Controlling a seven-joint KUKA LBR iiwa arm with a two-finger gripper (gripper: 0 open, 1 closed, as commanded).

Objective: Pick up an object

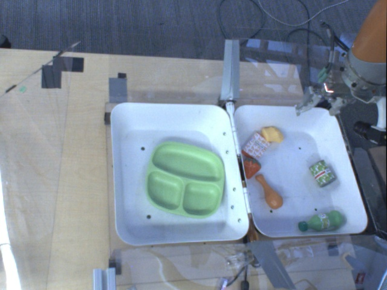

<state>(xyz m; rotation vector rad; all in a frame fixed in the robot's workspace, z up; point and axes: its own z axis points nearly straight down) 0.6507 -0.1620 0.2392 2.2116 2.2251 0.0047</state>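
1. Progress: nothing picked up yet, as far as I can judge. The gripper [319, 99] hangs over the far right corner of the right bin [299, 216], fingers spread wide with nothing between them.
2. The arm [370, 41] comes in from the upper right, its orange band showing at the frame edge.
3. Things to pick all lie in the right bin:
   - a yellow lump [272, 135] near the far middle, touching a red-and-white packet [255, 145];
   - a red piece [251, 167] against the left wall, just beside an orange drumstick-shaped toy [268, 191];
   - a small green-and-white can [323, 173] toward the right side, apart from the rest;
   - a green bottle [321, 222] lying on its side near the front right corner.
4. The gripper is well apart from all of them; the yellow lump and the can look nearest to it.
5. Left to do, by my reading: choose one item, move over it, descend, close, lift. So the whole grasp remains.
6. The left bin [130, 162] holds a green divided tray [185, 179] with three compartments, nothing in them.
7. Surface: both bins sit side by side on a pale wooden bench [54, 180], with a metal bar [231, 71] running back from the seam between them.
8. There are dark tape patches [60, 71] on the bench at far left.
9. Room: grey-blue carpet [133, 11] beyond the bench, with black cables [266, 8] looping across it toward the arm.
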